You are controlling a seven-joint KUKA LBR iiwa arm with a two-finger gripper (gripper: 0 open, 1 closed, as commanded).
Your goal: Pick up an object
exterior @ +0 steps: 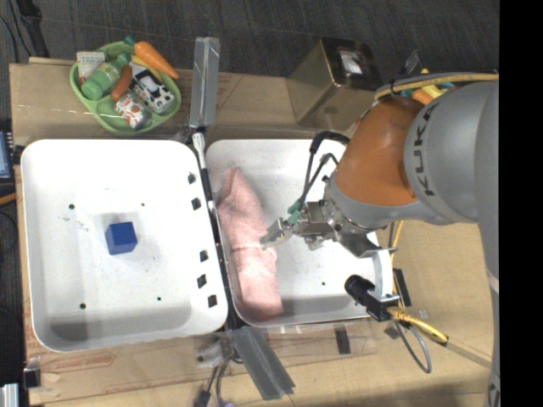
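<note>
We couldn't tell the gripper point(273, 234) state; it sat against the pink folded cloth point(248, 242), so we advised pinching a raised fold.

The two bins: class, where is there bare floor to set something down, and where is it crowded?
Left bin: bare all around the blue cube. Right bin: the pink cloth fills the divider side, and the gripper hangs at its edge. A bare patch lies along the far wall.

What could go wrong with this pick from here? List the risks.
1. The pink cloth is soft and lies against the right bin's left wall; the tool at its edge may pinch just a fold and lose it.
2. So close to the divider wall, the tool could strike it.
3. The blue cube sits in the left bin, away from the tool.
</note>
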